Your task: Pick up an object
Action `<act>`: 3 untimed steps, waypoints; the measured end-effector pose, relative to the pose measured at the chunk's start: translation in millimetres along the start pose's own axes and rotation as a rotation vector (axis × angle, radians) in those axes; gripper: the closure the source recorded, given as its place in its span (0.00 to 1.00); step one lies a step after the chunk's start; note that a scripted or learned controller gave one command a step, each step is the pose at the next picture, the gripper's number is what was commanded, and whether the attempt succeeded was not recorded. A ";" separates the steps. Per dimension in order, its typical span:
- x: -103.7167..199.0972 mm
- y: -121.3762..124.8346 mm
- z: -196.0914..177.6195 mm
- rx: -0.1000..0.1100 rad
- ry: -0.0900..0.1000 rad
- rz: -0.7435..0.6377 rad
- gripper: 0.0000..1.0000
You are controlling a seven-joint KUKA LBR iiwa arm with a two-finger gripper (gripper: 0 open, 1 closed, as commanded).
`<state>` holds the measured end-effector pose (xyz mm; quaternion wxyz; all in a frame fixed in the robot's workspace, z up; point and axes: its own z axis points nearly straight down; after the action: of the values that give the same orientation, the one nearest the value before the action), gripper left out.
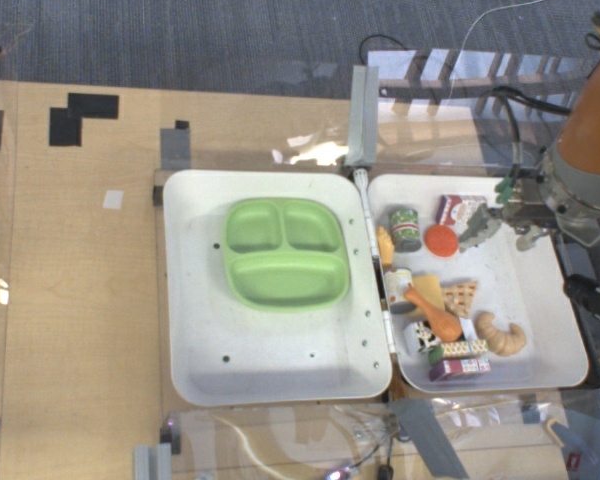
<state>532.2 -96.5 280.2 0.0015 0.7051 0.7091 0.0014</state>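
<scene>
1. Nearest the camera, along the front wall of the right bin (570, 373), a purple carton (458, 368) lies flat, with a small black-and-white cow-patterned piece (426, 337) just beside its left end.
2. A croissant (504, 334) sits to the right of the carton, near the bin's front right corner.
3. Behind these, an orange carrot-like piece (435, 312) lies at a slant, a yellow wedge (428, 289) touching its upper end and a waffle piece (462, 296) just to its right.
4. A small white cup-like item (398, 284) stands against the bin's left wall.
5. In the left bin (195, 368), a green divided plate (285, 252) rests near the middle, three compartments facing up.
6. Farther back in the right bin, a yellow piece (385, 243) lies by the left wall, a green can (404, 227) beside it, and a red-orange disc (441, 240) to the can's right.
7. A red and white packet (458, 210) lies near the rear wall.
8. The gripper (480, 228) hangs over the bin's rear right part, just beside the disc and packet; its fingers look spread apart, with nothing between them.
</scene>
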 end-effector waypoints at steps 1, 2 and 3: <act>32.2 2.5 96.4 0.003 0.001 0.078 0.00; -4.4 15.3 173.0 -0.013 -0.005 -0.016 0.00; -5.2 -30.6 178.6 -0.052 -0.014 0.054 0.00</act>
<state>502.3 -101.8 101.6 0.0249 0.7239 0.6893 0.0147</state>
